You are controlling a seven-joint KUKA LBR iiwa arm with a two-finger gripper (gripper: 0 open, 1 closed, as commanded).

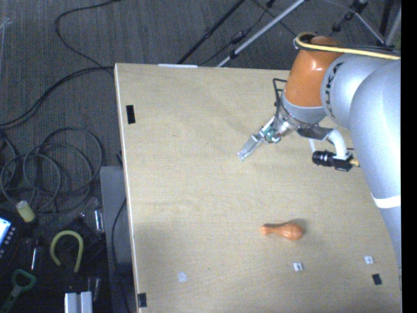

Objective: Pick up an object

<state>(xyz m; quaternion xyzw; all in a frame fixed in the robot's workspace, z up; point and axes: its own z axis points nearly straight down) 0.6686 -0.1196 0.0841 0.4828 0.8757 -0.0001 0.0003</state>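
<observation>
The gripper [247,150] hangs over bare board, holding nothing; how far it is open I cannot tell. The orange pear-shaped toy [284,230] lies well apart, nearer the camera, long axis left-right, neck leftward.

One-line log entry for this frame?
arm: over bench | gripper: nothing seen held | orange pear-shaped object: lying on bench, apart from gripper | pick: not done

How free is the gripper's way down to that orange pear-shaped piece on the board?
Probably free: the gripper hangs above bare board, and nothing lies between it and the orange piece, which sits alone.
</observation>
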